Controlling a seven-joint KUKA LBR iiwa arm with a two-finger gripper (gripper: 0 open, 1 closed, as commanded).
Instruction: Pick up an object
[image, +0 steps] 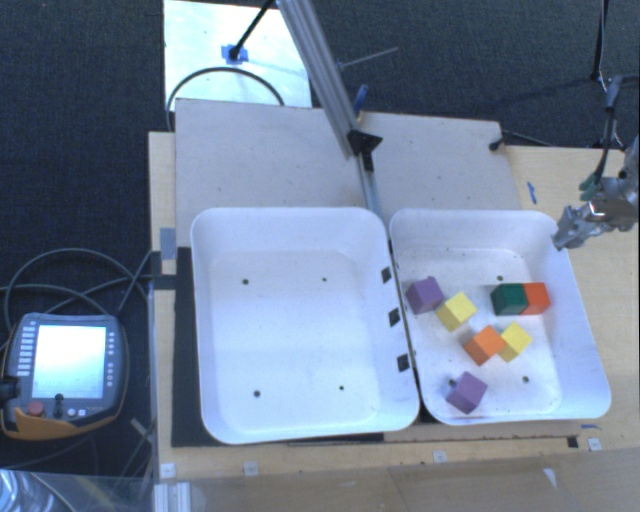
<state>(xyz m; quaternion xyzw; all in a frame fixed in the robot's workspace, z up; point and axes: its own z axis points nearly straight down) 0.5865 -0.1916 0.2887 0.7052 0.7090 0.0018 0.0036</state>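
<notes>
Looking down from the fixed camera view, the gripper (575, 228) is parked at the far right rim of the right bin (575, 400), up above the blocks and not on any of them, so I'd say this is the approach stage with nothing picked yet. Honestly can't tell how far apart the fingers are, it's too small and blurry out there, but nothing shows between them. All the candidates sit in that right bin: a green block (509, 299) touching an orange-red block (536, 298) nearest the gripper, a yellow block (457, 310) and a purple block (424, 294) toward the bin's left wall, an orange block (485, 344) touching another yellow one (515, 340) mid-bin, and a second purple block (466, 391) near the front rim. My guess: the next move means swinging in over the bin, picking a block, and dropping straight down. The green/orange-red pair is closest, but touching neighbours could crowd the grab.
</notes>
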